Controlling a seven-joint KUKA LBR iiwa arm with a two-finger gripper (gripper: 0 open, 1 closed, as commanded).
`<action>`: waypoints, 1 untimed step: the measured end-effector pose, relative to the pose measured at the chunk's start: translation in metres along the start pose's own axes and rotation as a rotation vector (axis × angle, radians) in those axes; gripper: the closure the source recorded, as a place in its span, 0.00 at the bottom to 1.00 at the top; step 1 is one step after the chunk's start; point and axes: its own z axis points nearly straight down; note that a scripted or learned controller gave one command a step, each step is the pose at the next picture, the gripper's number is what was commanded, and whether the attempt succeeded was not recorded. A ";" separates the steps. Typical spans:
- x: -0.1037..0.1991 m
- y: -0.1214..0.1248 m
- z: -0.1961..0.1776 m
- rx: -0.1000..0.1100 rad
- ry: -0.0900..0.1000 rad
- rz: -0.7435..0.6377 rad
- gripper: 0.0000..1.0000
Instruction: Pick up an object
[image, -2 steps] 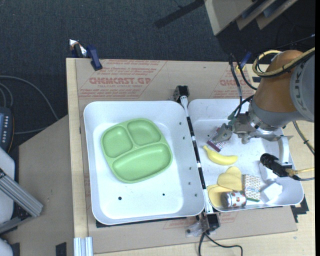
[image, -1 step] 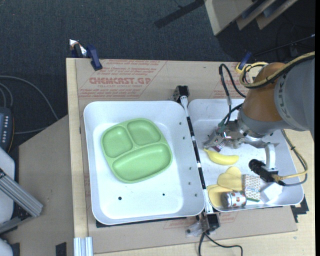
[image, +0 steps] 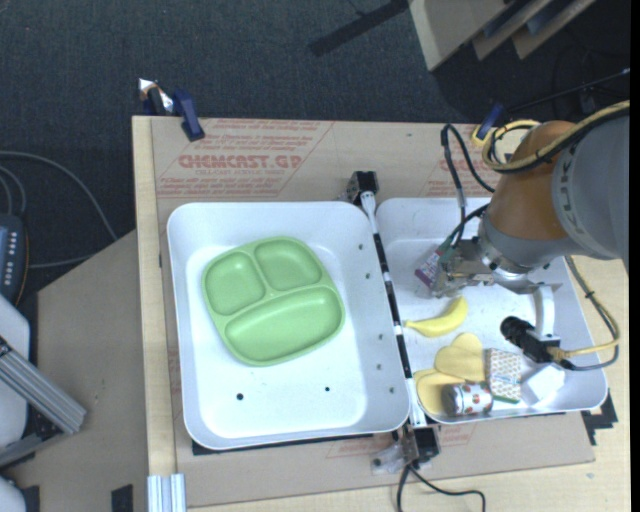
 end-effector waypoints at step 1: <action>0.000 0.000 0.000 0.000 0.000 0.000 0.00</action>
